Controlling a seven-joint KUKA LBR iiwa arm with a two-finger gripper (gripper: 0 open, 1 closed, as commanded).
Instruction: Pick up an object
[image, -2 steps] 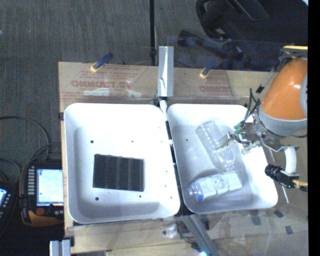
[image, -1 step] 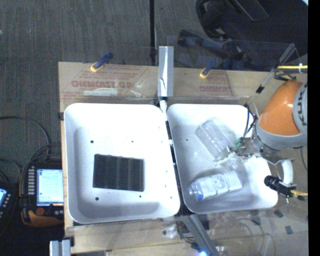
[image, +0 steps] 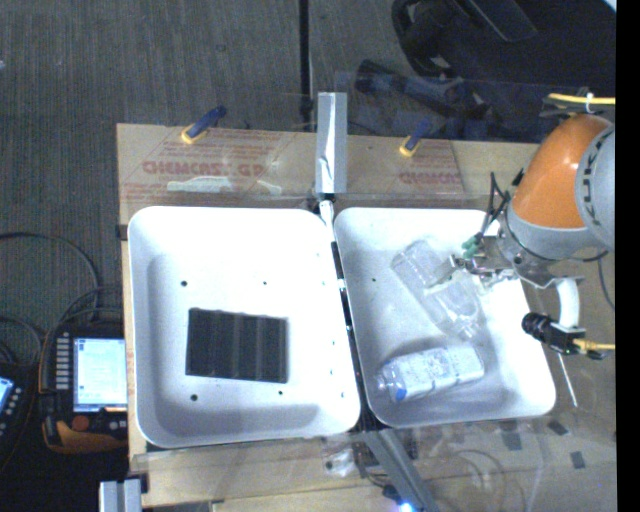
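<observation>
Clear plastic bottle (image: 430, 372): light, slick, crushable; lies near the right bin's (image: 520, 400) front edge.
Mid-body grasp across its width is advised; pincer (image: 478, 258) state cannot be told.

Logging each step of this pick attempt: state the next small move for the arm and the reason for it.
Probably a short descent onto the clear plastic cup in the right bin. The gripper sits at the cup's right edge near the bin's far side, while the water bottle lies farther off toward the near wall. The cup is the closest target; whether it is gripped can't be told.
</observation>
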